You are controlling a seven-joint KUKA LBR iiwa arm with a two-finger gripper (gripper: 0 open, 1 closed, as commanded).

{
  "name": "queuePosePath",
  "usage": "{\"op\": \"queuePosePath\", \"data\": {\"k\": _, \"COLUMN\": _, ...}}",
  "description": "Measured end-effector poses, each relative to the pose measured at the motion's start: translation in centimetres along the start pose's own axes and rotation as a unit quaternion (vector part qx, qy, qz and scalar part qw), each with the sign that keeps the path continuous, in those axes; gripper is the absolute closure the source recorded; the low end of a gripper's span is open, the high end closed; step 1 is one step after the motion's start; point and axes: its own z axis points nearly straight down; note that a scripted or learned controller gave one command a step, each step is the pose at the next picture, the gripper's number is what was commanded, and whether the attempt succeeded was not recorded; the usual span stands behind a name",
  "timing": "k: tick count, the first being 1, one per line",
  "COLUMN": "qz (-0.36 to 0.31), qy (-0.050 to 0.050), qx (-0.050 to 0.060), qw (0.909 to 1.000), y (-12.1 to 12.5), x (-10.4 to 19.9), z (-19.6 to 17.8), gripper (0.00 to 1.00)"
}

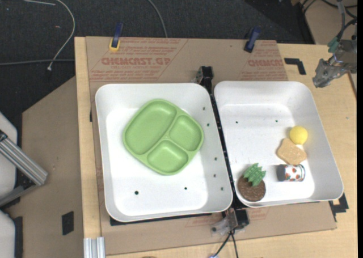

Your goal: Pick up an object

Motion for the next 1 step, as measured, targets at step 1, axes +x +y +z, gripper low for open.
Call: {"op": "queuePosePath", "data": {"k": 1, "qz": -0.002, "qy": 0.002, "qx": 0.004, "qw": 1.0, "y": -1.48, "x": 5.94, "z": 0.29, "gripper": 1.0}}
